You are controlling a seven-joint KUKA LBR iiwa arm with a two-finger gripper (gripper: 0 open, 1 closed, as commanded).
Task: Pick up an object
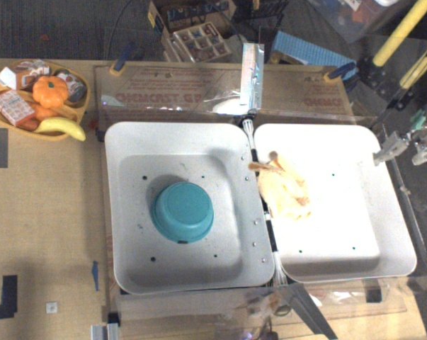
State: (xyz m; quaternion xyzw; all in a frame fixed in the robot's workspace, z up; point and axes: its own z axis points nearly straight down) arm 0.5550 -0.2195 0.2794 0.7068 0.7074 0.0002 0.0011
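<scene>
Gripper (396, 146): seen at the right bin's (355, 261) right rim; finger state cannot be told.
Teal bowl (183, 211): upturned in the left bin (128, 261).
Pale object (284, 190): lain by the right bin's left wall.

Left white bin (121, 154) contains one teal round plastic bowl (183, 212), inverted, near the bin centre. Right white bin (390, 211) contains one pale yellow rubber chicken (284, 188), lying against the left wall. A yellow bowl of toy food (36, 101) sits at the bench's far-left corner.
</scene>
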